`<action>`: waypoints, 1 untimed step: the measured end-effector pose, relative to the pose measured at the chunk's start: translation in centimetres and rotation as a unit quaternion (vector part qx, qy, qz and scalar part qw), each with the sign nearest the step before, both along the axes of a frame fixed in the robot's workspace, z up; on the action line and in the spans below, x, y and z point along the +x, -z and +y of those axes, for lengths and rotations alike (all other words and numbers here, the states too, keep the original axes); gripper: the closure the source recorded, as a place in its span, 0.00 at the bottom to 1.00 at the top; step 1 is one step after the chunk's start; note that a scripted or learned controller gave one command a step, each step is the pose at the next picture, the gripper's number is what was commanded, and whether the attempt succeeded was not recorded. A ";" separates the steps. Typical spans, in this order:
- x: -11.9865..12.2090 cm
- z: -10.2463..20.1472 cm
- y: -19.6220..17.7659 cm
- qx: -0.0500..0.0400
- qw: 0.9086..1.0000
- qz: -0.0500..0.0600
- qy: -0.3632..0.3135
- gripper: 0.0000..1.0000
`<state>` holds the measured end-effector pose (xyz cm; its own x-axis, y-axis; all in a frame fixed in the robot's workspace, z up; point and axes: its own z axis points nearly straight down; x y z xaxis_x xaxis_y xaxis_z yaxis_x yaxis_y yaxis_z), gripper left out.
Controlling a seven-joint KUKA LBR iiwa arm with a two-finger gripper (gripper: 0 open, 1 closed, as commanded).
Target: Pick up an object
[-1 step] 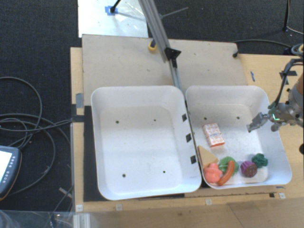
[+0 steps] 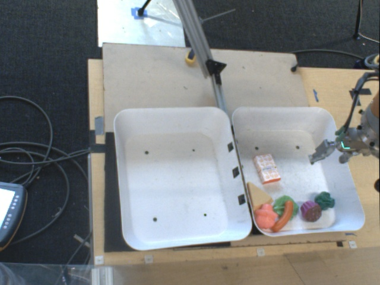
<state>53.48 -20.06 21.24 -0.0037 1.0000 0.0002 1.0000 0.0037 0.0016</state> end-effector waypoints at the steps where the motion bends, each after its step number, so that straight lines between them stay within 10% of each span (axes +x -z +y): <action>1: -0.3 1.0 5.7 0.001 1.000 0.002 0.001 0.00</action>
